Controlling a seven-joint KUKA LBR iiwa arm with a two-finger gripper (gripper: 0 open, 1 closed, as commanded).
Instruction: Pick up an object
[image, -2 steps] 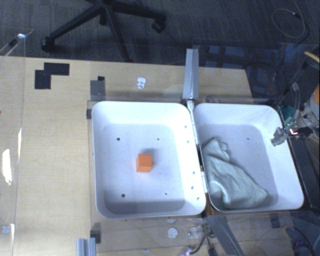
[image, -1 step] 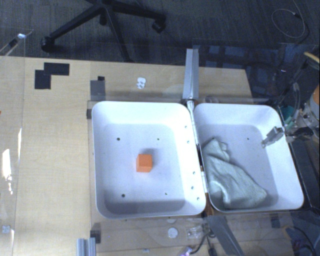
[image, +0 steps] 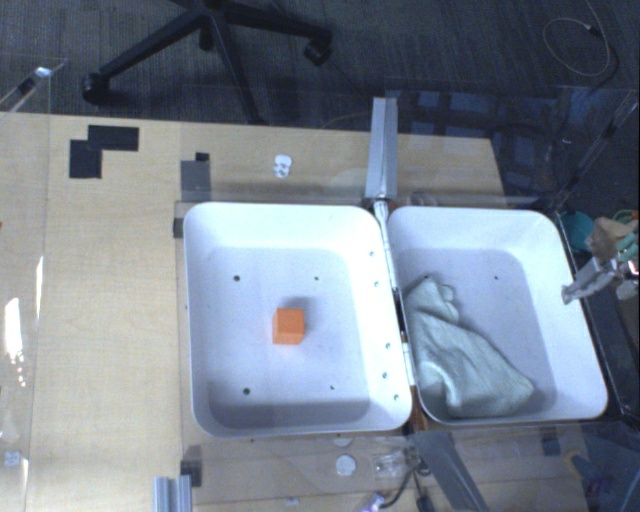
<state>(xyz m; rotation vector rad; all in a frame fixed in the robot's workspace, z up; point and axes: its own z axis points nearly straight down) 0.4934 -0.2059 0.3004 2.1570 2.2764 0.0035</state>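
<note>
**Bench and bins set out, nothing picked up yet**

Bench (image: 100, 330) comes first, its pale wood nearest the camera along the lower edge and carrying everything else. On it sit two shallow white bins side by side, their inner rims touching down the middle. The left bin (image: 285, 210) is the wider-looking of the two, and the right bin (image: 470, 212) is the one on my side.

In the right bin lies a crumpled cloth (image: 465, 360), pale grey-white, bunched toward the near wall and running up along the divider. It is limp and folded over itself, so I judge it would sag and trail if lifted by one corner.

My tool (image: 592, 283) sits at the far right, beyond the right bin's outer rim, and what I take for it is a small grey piece seen at a slant. I cannot tell whether it is apart or together. Nothing is between it and either object, and it is well apart from both.

Smallest is the orange cube (image: 289, 326), resting flat on the floor of the left bin, near its middle and clear of every wall. It looks solid and square-edged, with plain faces that should suit a pinch from above.

As I judge it, the task is at its start. Both objects rest in their bins, and the approach, the descent, the grasp and the lift are all left to do.
</note>
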